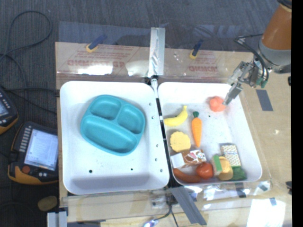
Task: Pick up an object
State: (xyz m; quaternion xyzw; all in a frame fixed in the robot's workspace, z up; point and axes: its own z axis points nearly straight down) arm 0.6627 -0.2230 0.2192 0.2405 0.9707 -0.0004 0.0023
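One fixed camera, mounted above the bench (265,141), looks down at a slant — both bins, left bin (71,126) and right bin (246,126), fall in frame at moderate range — arm (277,32) entering from the right.

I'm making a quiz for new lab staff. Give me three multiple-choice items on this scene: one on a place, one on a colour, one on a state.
1. Where does the divided plate lie?
A. left bin
B. right bin
C. on the bench outside the bins

2. What colour is the plate?
A. red
B. teal
C. yellow

3. How does the carrot stand to the gripper?
A. held between its fingers
B. lying in the right bin, apart from it
C. hanging above the left bin

Answers: 1 A, the plate rests in the left bin. 2 B, its surface is teal. 3 B, the carrot lies beside the banana, while the gripper is near the orange ball.
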